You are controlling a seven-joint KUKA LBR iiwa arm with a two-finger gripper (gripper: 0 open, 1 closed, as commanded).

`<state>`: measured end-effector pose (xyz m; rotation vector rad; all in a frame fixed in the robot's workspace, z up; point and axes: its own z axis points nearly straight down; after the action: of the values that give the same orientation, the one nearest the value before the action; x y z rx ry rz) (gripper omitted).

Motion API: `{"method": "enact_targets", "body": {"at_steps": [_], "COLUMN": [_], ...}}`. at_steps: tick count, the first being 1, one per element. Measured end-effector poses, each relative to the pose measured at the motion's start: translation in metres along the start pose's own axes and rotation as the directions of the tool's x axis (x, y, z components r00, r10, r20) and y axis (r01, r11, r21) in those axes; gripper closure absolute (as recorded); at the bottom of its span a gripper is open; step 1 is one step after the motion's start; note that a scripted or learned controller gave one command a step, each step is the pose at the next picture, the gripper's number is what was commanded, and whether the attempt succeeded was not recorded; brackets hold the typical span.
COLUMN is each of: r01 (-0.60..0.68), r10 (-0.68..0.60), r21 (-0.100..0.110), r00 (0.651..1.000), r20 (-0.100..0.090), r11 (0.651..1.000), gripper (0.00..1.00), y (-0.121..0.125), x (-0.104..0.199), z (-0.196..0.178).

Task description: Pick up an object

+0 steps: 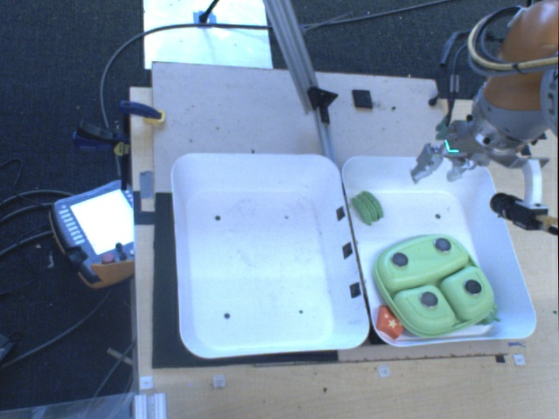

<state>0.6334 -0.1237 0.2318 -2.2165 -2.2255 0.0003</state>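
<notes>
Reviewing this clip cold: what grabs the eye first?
The big green three-lobed object filling the near end of the right bin, with a small red piece at its corner. Then the hand above that bin's far edge, and a small green ridged item near the divider.

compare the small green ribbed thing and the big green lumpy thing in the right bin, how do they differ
The small ribbed green object is far smaller than the large light-green three-lobed plastic piece. The small one is darker green with ridges; the large one is paler, smooth, with a dark round spot on each lobe. The small one lies near the bin's left wall; the large one fills the near right corner. Both are green and lie in the right white bin.
</notes>
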Motion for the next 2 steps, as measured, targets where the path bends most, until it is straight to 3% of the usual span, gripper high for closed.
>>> {"method": "enact_targets", "body": {"at_steps": [1,2], "r01": [0.0,-0.003], "r10": [0.0,0.003], "r21": [-0.003,0.001], "r00": [1.0,1.0], "r20": [0.0,0.001], "r11": [1.0,1.0], "gripper": [0.0,0.0], "y": [0.001,0.003], "x": [0.0,-0.01], "z": [-0.001,0.048]}}
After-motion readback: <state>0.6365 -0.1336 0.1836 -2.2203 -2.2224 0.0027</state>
